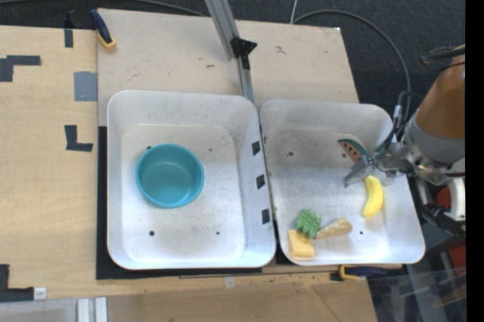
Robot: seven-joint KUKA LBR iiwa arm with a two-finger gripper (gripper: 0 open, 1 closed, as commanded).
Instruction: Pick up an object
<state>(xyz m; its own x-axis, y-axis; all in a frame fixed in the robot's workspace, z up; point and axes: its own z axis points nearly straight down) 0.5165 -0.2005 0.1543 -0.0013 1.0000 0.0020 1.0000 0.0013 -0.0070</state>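
In the right bin lie a watermelon slice, a yellow banana, a green leafy toy, a tan stick-shaped piece and a yellow block. My gripper reaches in from the right edge of this bin. It hangs between the watermelon slice and the top of the banana. Its fingers stand open, one grey finger pointing down-left, with nothing between them. The left bin holds a teal bowl.
A slanted metal pole runs down to the divide between the bins. A cable loops over the bench behind the right bin. A yellow-blue clamp sits at the bench's back left corner.
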